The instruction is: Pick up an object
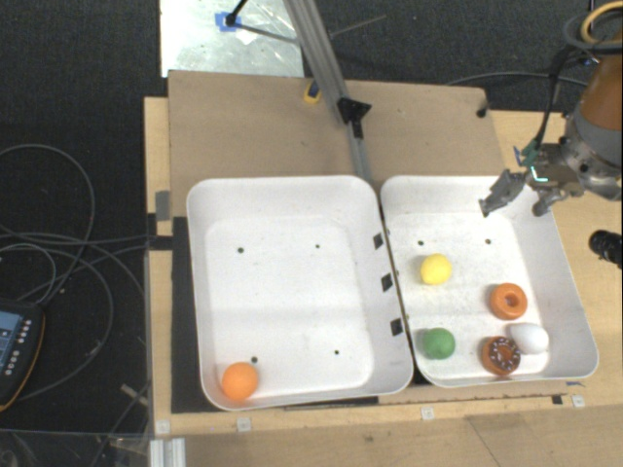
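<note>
My gripper (pixel 519 196) hangs over the far right corner of the right bin (pixel 458 212), open, with nothing between its fingers. Below it in that bin lie a yellow ball (pixel 435 269), an orange ring (pixel 507 301), a green ball (pixel 437 343), a brown sprinkled doughnut (pixel 501 355) and a white egg-shaped object (pixel 529 338). The yellow ball is the nearest of them to the gripper, well apart from it. An orange ball (pixel 238 380) sits in the near left corner of the left bin (pixel 282 202).
A grey pole (pixel 326 61) slants down from the top to the gap between the bins. Black clips (pixel 386 282) mark the seam where the bins meet. Cables lie on the dark floor at left.
</note>
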### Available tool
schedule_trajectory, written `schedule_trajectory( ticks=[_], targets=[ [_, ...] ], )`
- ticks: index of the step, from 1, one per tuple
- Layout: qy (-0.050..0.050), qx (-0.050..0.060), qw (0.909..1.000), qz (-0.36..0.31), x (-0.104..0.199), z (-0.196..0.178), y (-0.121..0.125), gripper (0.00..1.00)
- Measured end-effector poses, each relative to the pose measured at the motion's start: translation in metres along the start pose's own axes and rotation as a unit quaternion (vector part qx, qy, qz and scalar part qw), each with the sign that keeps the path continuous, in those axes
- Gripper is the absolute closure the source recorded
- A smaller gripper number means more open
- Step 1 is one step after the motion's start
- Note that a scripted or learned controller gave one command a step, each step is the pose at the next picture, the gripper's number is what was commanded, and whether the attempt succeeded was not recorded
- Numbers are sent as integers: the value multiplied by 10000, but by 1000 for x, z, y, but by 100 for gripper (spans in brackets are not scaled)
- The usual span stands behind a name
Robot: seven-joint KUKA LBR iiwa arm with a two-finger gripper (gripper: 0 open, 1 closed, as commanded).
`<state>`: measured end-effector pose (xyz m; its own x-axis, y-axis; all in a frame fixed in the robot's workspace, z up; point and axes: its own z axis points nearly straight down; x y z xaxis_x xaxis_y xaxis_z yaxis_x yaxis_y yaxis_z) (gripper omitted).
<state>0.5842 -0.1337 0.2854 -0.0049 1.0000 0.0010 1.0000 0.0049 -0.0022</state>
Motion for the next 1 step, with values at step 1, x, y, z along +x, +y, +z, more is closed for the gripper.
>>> schedule_trajectory(
  ticks=[1],
  targets=[
    [-4,-19,10000,5,0,-2,1,0]
  ],
)
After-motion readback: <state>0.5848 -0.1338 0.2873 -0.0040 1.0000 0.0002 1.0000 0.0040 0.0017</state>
